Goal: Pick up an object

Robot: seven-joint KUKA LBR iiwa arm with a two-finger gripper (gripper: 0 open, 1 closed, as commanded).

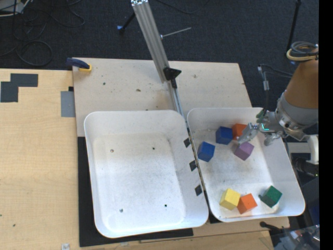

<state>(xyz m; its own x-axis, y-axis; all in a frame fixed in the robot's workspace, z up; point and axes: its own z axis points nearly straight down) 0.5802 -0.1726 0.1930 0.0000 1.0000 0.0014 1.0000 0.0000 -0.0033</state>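
Reaching in from the right, the arm (302, 95) brings its gripper (254, 132) low over the right bin (291, 178), just above the purple cube (243, 150) — whether the fingers are spread or pressed together I cannot tell. An orange cube (239, 129) sits close behind, two blue cubes (224, 135) (206, 151) to the left. Along the near wall lie a yellow cube (230, 198), another orange one (247, 203) and a green one (271, 196) — well apart. The left bin (104, 134) adjoins.

one fixed camera looks down at a slant from above the bench (208, 82), far enough back to take in both white bins (138, 176) and dark floor (78, 20) beyond.
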